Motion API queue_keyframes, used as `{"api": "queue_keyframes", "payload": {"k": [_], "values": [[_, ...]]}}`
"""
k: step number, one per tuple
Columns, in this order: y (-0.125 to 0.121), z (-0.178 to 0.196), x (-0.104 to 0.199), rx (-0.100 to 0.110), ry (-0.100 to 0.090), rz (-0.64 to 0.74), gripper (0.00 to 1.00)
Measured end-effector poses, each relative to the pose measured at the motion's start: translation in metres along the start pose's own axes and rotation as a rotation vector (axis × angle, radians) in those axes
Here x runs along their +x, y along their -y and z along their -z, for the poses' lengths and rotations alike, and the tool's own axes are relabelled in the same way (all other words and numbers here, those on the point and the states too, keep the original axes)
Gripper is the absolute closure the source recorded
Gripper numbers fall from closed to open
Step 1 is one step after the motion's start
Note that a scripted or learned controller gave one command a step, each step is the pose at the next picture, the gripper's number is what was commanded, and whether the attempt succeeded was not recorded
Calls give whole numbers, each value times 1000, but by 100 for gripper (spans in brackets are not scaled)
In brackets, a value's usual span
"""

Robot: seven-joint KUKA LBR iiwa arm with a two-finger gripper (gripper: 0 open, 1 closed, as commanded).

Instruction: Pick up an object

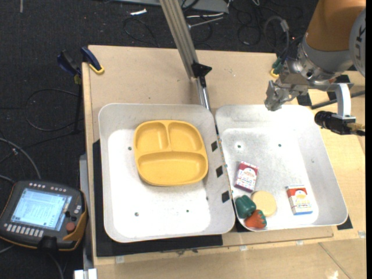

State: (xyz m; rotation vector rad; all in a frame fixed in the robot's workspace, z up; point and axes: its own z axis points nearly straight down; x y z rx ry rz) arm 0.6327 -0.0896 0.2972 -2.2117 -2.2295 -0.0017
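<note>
The right bin [290,150] holds several small objects near its front edge. A small red and white box [246,176] lies near the bin's left side. Another red and white box [299,200] lies toward the front right. A pale round disc [264,201] sits between them, with a green piece [244,204] and a red piece [256,219] at the front left corner. My gripper [274,100] hangs above the far edge of the right bin, well away from these objects, with nothing seen between its fingers.
A yellow divided plate [170,152] rests in the left bin [122,214]. A metal pole [181,31] slants up from between the bins. A teach pendant [40,214] lies on the floor at left. Cables cross the dark floor behind the bench.
</note>
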Motion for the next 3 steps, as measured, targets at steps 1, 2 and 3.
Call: {"api": "queue_keyframes", "payload": {"k": [1, 2, 3], "values": [[4, -12, 51, 2, 0, -1, 100], [-11, -23, 112, -1, 0, 0, 100], [-15, -25, 162, -1, 0, -1, 100]]}}
